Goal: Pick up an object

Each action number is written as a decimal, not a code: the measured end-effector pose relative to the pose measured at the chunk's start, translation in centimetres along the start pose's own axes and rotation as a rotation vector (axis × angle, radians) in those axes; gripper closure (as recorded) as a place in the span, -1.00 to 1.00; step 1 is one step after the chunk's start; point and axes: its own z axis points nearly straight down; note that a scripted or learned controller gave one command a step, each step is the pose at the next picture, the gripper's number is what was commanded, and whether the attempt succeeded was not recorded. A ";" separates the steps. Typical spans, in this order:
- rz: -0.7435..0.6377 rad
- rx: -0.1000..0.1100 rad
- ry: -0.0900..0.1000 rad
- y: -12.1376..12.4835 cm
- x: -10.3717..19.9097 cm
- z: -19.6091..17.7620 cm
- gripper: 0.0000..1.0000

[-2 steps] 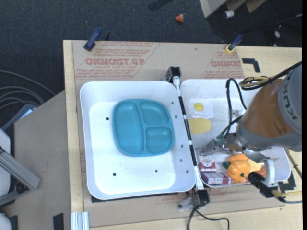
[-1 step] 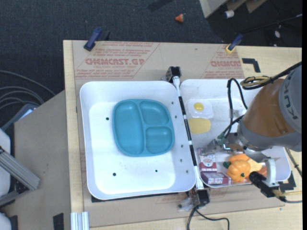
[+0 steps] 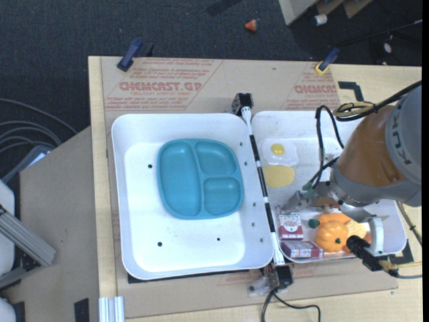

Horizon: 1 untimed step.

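— Down at the near edge, what is lying in the right bin [image 3: 397, 241]?

— Two small red-and-white packets [image 3: 290, 225] are lying beside an orange pumpkin-like toy [image 3: 332, 233]. Farther back, a fried-egg toy [image 3: 278, 151] and a yellow oval piece [image 3: 279, 175] are resting on the bin floor.

— And the arm [image 3: 379, 156]?

— It is reaching in from the right, hanging over that bin. The pincer [image 3: 315, 192] is sitting just above the orange toy, but I cannot tell whether it is wide, narrow, or holding anything.

— The left bin [image 3: 127, 200]?

— It is carrying a blue divided plate [image 3: 199, 178], well apart from the arm, on the desk [image 3: 100, 113].
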 end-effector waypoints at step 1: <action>0.000 -0.003 0.001 -0.6 -1.9 -0.1 -1.00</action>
